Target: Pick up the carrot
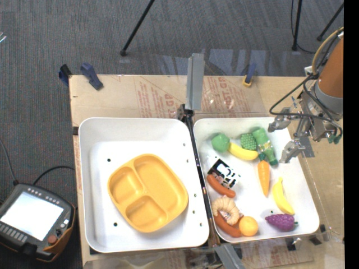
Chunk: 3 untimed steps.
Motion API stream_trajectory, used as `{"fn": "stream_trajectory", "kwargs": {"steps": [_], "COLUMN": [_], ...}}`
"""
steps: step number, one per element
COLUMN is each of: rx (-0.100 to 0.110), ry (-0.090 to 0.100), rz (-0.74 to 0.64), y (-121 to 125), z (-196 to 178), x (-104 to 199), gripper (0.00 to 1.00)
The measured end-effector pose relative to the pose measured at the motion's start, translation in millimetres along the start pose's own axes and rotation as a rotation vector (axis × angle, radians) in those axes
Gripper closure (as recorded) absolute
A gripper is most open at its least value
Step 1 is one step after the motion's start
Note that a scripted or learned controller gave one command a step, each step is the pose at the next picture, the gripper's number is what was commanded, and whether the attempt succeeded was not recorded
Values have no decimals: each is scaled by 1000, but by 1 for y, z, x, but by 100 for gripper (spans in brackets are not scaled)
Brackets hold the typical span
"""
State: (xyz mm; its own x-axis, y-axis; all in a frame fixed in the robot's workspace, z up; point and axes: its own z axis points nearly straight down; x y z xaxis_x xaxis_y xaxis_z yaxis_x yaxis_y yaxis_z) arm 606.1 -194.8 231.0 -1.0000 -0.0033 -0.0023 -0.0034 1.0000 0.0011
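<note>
Orange and slim, the carrot (263,177) lies in the right bin (310,203), squeezed between a green bottle (264,145) and a banana (282,196). The gripper (288,137) hangs above the bin's upper right, fingers spread and holding nothing; a slightly off descent could nudge or pinch a neighbour instead.
</note>
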Motion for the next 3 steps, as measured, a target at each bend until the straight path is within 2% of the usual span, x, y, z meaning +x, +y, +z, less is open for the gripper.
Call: {"fn": "stream_trajectory", "kwargs": {"steps": [1, 2, 3], "rx": [-5, -1, -2], "ry": [15, -4, 5], "rz": [-5, -11, -285], "y": [-1, 1, 65], "z": [126, 107, 141], "x": [9, 2, 89], "gripper": [0, 100, 100]}}
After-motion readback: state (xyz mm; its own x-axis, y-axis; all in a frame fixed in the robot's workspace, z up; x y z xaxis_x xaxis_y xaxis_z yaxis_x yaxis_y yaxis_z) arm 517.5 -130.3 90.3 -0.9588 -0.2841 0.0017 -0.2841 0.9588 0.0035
